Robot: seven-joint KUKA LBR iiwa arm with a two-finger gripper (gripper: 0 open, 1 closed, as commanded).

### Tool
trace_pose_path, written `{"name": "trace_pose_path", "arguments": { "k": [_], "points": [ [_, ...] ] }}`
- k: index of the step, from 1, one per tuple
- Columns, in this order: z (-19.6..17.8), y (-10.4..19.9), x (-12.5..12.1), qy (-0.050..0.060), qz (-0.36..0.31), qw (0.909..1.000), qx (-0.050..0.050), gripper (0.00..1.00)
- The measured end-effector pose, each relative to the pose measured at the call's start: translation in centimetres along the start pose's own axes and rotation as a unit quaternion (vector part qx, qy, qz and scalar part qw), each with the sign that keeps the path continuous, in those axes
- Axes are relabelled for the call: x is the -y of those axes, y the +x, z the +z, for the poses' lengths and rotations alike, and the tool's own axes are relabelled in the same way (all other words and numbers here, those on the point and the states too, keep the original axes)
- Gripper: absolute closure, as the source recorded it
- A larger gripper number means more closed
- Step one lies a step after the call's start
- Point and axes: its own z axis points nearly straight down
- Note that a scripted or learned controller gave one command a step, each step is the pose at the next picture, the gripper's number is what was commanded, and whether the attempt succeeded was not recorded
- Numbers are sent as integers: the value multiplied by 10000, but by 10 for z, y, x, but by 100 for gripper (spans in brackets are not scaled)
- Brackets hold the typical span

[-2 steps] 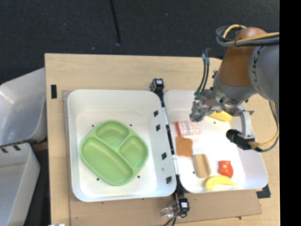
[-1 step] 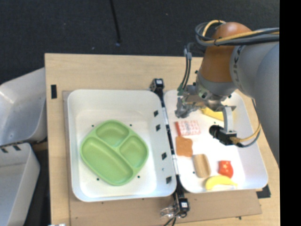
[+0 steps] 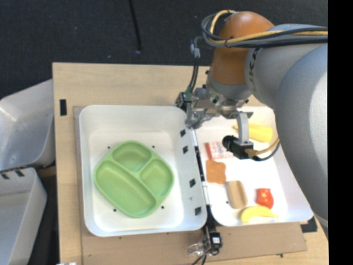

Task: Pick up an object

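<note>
Gripper [image 3: 196, 115] sits over the far end of the divider where the left bin [image 3: 85, 164] meets the right bin [image 3: 289, 181]. I can't tell from this angle how wide it's open or whether it has anything. Pick candidates are in the right bin: yellow toy [image 3: 260, 132] at the far side, red-and-white packet [image 3: 214, 149] just beside the divider, orange-brown slab [image 3: 216, 172] next to it, tan roll [image 3: 235, 194], red piece [image 3: 265, 196], banana [image 3: 258, 214] at the near edge. Green divided plate [image 3: 134, 178] lies flat in the left bin.

Green plate [image 3: 133, 178], white bins [image 3: 86, 170], yellow banana [image 3: 258, 214], red toy [image 3: 265, 197]
</note>
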Motion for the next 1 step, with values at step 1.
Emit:
{"name": "trace_pose_path", "arguments": {
  "k": [1],
  "points": [
    [-2, 49, -8, 10, 7, 10000, 2, 100]
  ]
}}
